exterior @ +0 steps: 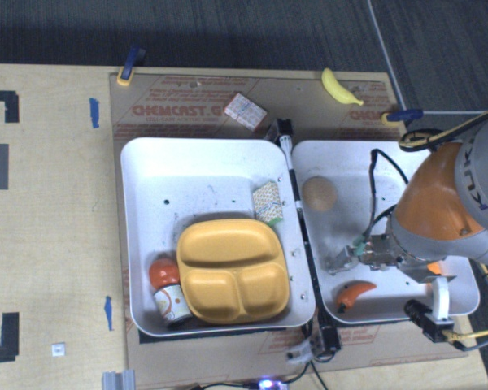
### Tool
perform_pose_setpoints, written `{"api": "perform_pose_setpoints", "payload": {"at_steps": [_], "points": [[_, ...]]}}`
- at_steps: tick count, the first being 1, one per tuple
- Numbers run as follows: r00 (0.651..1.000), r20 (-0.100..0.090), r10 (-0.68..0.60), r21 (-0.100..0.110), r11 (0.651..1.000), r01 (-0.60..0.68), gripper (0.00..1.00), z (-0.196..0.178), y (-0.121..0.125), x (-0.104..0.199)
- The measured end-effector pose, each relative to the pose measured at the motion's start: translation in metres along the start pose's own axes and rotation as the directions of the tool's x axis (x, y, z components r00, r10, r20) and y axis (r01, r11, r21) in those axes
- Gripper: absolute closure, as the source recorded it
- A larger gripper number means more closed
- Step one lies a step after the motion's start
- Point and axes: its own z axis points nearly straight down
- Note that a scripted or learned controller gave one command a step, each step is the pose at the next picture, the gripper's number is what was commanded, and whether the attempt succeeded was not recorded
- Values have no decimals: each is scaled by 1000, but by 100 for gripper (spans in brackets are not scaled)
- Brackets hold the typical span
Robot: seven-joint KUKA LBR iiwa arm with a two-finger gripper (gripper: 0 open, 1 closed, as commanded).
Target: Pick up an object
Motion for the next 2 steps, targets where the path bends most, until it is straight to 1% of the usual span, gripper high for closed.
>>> {"api": "perform_pose_setpoints", "payload": {"at_steps": [2], "points": [[1000,1,2,0,1000,-2,0,0,0,3]]}}
